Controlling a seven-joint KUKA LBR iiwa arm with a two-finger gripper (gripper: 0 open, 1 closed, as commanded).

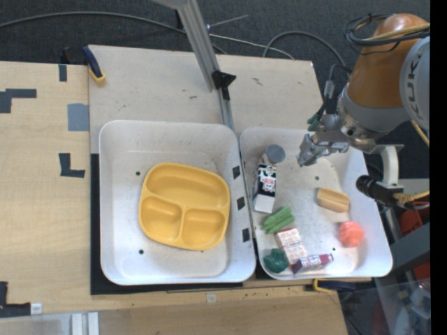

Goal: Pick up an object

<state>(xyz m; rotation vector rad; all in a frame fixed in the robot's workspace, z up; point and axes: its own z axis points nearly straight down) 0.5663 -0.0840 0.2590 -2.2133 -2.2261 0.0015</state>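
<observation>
Over the right bin (374, 253), fingers (308, 155) blur together.

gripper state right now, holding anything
Gripper: above the right bin, with nothing seen in it; open or closed cannot be told from this view.

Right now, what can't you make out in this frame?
- Pincer: too small and blurred in the camera view to judge its opening.
- Red-capped tube: label too small to read.
- Teal object: part hidden by the snack packet.
- Arm: cut off by the right edge.
</observation>
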